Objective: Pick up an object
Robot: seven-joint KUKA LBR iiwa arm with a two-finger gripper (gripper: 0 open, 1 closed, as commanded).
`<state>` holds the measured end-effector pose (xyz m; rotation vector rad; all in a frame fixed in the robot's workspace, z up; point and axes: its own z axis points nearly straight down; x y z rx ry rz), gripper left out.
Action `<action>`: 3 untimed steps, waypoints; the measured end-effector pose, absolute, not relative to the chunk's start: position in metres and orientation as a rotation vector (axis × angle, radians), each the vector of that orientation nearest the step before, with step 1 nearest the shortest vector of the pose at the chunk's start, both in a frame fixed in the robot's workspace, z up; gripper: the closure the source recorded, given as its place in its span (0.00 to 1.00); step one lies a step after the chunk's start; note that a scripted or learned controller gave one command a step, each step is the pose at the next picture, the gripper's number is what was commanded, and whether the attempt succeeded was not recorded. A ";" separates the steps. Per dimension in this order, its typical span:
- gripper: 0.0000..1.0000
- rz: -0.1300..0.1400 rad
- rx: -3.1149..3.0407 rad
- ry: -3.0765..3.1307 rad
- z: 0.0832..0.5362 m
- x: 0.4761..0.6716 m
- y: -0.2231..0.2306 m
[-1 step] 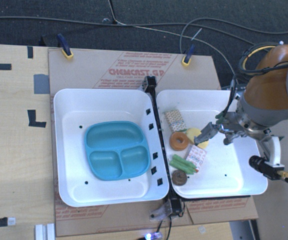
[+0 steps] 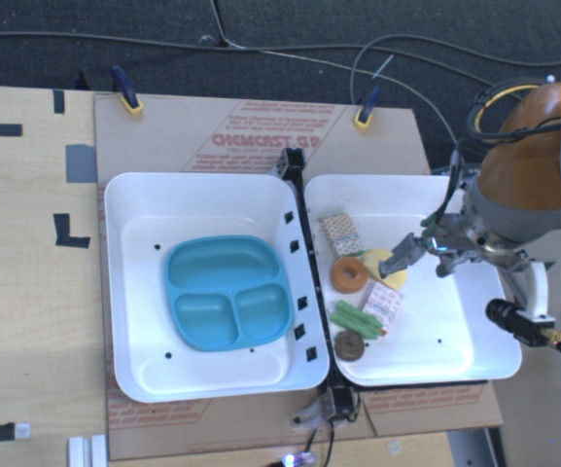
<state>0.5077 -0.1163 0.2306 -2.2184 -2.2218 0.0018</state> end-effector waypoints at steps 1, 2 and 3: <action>0.00 0.007 -2.216 -2.220 0.176 0.511 -0.106; 0.00 0.007 -2.217 -2.218 0.132 0.511 -0.109; 0.00 -0.005 -2.233 -2.225 0.088 0.514 -0.111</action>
